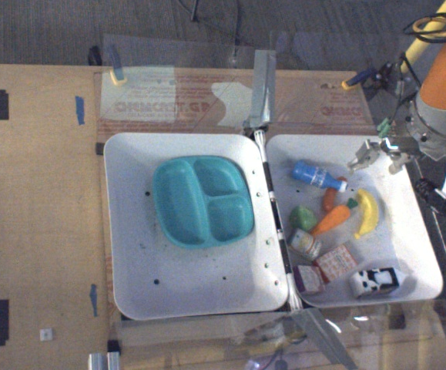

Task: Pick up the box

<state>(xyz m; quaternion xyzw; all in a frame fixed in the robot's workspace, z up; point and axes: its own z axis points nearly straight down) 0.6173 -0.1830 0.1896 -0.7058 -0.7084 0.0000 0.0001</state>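
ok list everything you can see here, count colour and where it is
bins: 2, white, side by side on the bench
divided plate: 1, teal, in the left bin
bottle: 1, blue with white cap, upper part of the right bin
banana: 1, yellow, right bin, right of the carrot
carrot: 1, orange with green top, middle of the right bin
green fruit: 1, green, right bin, left of the carrot
box: 1, reddish with white, lower part of the right bin
black and white toy: 1, lower right corner of the right bin
arm: 1, grey with orange band, reaching in from the right
gripper: 1, over the right bin's upper right edge, nothing between its jaws
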